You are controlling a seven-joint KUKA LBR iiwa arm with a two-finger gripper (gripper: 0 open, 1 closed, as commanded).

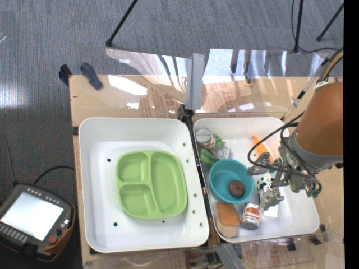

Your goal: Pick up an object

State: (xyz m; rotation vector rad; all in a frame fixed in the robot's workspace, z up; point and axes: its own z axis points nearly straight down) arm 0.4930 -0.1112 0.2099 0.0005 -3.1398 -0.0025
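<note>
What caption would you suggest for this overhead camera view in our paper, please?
KUKA arm's gripper lowered into the cluttered right bin beside a teal bowl; green divided plate in the left bin.

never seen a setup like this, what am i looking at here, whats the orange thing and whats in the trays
One camera looks down at a slant on a bench with two white bins. The orange and grey shape at the right is a robot arm; at its tip is the gripper, lowered into the right bin. I cannot tell whether it holds anything. The left bin holds a green divided plate. The right bin holds a teal bowl with a brown round thing inside, a small can, a tan flat piece and other small items. A handheld controller lies on the floor at the left.
</note>
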